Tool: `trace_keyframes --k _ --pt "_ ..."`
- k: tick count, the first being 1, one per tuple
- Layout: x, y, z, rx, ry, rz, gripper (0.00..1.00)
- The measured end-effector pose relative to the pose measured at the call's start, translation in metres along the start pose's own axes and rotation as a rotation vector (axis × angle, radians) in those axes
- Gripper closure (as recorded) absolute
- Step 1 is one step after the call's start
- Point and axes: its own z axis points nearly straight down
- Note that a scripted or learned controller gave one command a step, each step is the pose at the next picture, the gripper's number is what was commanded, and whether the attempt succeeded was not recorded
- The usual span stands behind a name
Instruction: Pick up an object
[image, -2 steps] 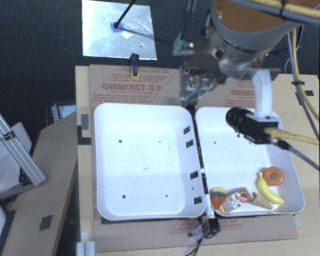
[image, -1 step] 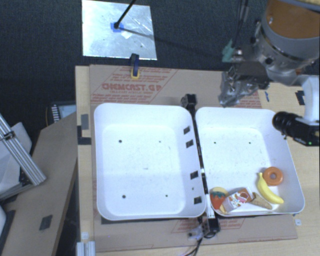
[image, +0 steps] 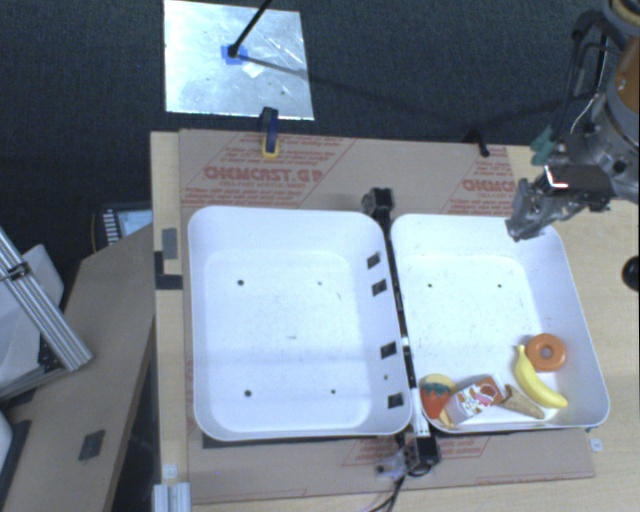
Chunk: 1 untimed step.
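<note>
Gripper (image: 524, 222) hovers over right white bin's (image: 470, 290) far corner (finger state indeterminate). Curved yellow banana (image: 537, 381) lies at near corner, well apart. Recommend travelling there, descending centred across its width.

Two shallow white bins sit side by side on a brown cardboard sheet (image: 300, 165) printed with red lettering. The left bin (image: 215, 300) and the right bin (image: 560, 270) meet along a dark seam with small black clips (image: 380, 288). Behind the cardboard, a shiny metal plate (image: 200, 70) lies on dark carpet (image: 70, 100). A yellow clamp (image: 270, 135) sits at the cardboard's far edge. An aluminium rail (image: 35, 305) slants at the left.
</note>
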Motion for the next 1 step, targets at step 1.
trace_keyframes --k 1 --pt "-0.0170 -0.0008 0.2316 0.012 0.002 -0.009 1.00"
